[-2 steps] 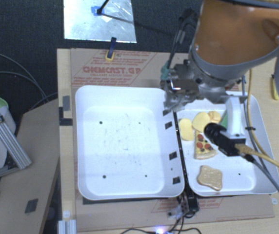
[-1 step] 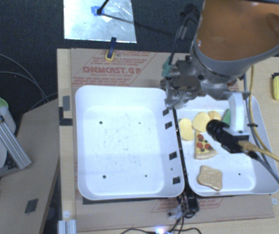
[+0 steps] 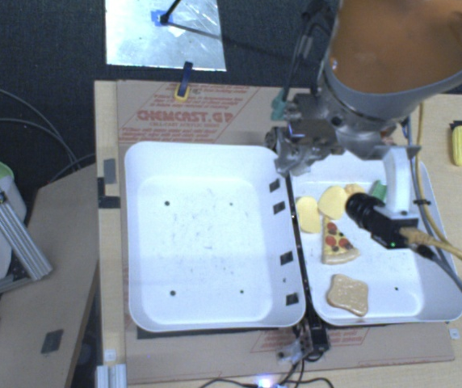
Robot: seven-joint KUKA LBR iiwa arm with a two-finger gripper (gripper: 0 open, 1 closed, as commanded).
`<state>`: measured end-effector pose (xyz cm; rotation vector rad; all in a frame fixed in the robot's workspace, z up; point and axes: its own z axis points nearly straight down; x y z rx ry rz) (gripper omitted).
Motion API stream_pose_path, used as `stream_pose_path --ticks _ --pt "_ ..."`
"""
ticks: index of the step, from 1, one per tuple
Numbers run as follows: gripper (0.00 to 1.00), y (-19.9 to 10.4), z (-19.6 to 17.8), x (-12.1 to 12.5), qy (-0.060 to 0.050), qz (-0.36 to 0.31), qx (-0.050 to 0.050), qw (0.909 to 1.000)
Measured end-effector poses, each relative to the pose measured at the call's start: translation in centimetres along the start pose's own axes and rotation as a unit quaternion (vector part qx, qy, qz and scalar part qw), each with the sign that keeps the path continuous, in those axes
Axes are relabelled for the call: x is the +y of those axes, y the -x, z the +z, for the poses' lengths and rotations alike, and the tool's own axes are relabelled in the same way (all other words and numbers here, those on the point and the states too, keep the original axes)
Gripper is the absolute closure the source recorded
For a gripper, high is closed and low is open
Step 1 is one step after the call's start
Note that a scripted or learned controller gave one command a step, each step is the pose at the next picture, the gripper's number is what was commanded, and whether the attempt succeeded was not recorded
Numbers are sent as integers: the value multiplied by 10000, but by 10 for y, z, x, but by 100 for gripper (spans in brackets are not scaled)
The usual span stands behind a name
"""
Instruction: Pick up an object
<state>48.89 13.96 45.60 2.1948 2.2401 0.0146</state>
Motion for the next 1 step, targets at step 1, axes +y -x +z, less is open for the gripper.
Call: stream_pose_path --ticks 1 --pt "100 -82 -25 -1 -28 48 10 10000"
